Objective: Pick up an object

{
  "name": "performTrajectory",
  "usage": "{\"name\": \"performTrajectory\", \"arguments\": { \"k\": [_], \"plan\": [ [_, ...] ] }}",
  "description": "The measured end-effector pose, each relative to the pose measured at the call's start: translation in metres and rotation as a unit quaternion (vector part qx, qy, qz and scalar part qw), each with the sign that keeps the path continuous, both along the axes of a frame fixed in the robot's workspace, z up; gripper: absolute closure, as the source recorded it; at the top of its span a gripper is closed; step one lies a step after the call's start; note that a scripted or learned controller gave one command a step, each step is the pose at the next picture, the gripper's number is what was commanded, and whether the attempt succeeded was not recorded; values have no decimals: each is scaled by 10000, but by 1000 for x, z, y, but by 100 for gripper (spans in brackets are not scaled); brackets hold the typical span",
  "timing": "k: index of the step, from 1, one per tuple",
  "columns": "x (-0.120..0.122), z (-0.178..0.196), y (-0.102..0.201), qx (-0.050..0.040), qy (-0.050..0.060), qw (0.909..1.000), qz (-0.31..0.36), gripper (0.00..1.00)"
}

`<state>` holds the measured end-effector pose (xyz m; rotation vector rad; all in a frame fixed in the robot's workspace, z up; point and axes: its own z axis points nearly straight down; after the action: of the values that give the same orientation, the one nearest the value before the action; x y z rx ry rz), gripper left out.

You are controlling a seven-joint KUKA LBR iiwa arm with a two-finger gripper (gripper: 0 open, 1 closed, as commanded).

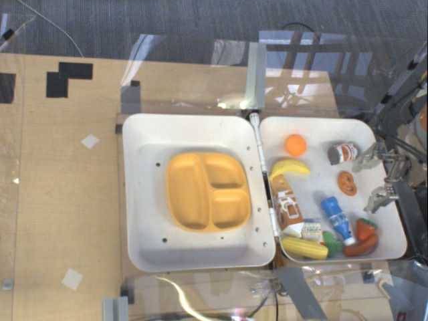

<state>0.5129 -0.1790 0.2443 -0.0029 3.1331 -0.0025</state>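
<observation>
two bins sit on the bench; my end effector (380,179) hangs released, grasping nothing, at three o'clock of the right bin (314,127). the blue bottle (336,219) lies near, toward eight o'clock; i should descend centred, jaws straddling it.

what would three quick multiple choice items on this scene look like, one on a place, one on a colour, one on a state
1. Where is the yellow tray?
A. left bin
B. right bin
C. on the bench outside the bins

2. What colour is the ball?
A. green
B. orange
C. white

3. How does the blue bottle rest?
A. standing upright
B. lying on its side
C. held up by the gripper

Answers:
1. A, the tray sits in the middle of the left bin.
2. B, the ball near the top of the right bin is plainly orange.
3. B, the bottle lies flat on the bin floor, apart from the gripper at the right edge.
</observation>
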Motion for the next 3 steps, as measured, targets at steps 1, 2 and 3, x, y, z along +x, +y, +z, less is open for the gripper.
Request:
{"name": "performTrajectory", "arguments": {
  "k": [1, 2, 3],
  "plan": [
    [23, -103, -22, 15, 25, 9928, -1194, 0],
    [-9, -150, 34, 5, -79, 9702, -2423, 0],
    [60, -155, 31, 43, -34, 9157, -4018, 0]
  ]
}}
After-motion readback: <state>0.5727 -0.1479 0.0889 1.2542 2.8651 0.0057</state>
